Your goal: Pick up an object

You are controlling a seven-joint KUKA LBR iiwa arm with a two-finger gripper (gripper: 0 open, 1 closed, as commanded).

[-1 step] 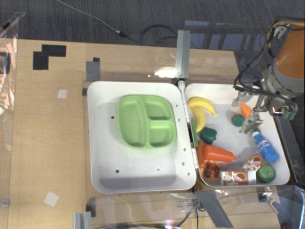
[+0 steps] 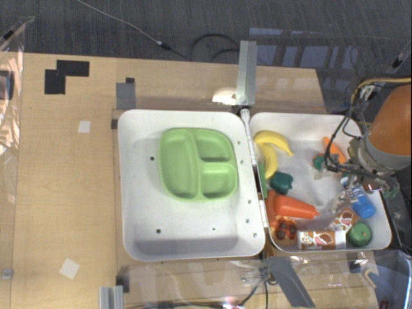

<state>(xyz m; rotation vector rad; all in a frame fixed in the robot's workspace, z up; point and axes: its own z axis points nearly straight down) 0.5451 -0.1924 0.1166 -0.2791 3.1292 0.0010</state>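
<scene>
The pick looks barely begun: the arm point(image 2: 389, 131) hangs over the right bin point(image 2: 302, 124), its gripper point(image 2: 347, 195) low among the toys, and I cannot tell how it stands or whether it has anything. The banana point(image 2: 270, 143), orange carrot point(image 2: 295, 206), green apple point(image 2: 359, 234) and blue block point(image 2: 364, 206) all lie in that bin, while the green divided plate point(image 2: 196, 163) sits in the left bin point(image 2: 138, 192).

Single fixed overhead camera, tilted slightly, set fairly high above the wooden bench point(image 2: 64, 192); both white bins point(image 2: 138, 192) lie in frame, the arm point(image 2: 389, 131) entering at right.
</scene>
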